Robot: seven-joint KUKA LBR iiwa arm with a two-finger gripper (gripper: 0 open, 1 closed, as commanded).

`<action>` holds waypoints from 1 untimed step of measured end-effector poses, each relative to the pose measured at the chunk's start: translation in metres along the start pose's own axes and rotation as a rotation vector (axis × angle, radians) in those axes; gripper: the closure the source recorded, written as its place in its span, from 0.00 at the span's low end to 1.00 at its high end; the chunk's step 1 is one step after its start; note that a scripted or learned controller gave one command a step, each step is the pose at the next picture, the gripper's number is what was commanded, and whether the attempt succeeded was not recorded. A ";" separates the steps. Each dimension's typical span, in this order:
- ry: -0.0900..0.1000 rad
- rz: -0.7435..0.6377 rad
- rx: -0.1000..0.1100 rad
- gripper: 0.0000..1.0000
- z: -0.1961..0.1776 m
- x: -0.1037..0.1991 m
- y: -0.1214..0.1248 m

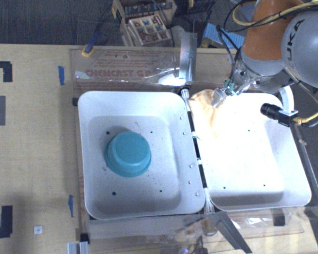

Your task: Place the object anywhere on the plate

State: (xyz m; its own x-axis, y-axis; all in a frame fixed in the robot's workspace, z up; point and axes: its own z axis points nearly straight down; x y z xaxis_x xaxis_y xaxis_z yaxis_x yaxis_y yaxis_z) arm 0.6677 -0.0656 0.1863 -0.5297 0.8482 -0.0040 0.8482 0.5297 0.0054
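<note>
A round teal-blue plate point(128, 153) lies in the middle of the left bin point(95, 110), looking like an upturned dish. My gripper point(221, 95) hangs over the far left corner of the right bin point(286, 189), well to the right of the plate. Just left of and below its tip a pale tan patch point(202, 102) shows against the bin wall; strong glare washes it out, so I cannot tell whether it is an object or whether the gripper touches it.
A raised divider point(195, 142) runs between the two bins. A black cylindrical part point(271, 111) on a cable hangs over the right bin's far right side. Clear plastic packaging point(132, 73) and a metal bracket point(187, 57) lie behind the bins.
</note>
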 end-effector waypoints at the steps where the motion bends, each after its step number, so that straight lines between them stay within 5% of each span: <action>1: -0.001 0.002 0.001 1.00 -0.040 -0.002 0.000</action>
State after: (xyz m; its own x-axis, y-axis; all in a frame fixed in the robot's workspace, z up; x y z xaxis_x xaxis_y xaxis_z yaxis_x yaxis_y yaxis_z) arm 0.6689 -0.0672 0.2262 -0.5282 0.8491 -0.0046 0.8491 0.5283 0.0046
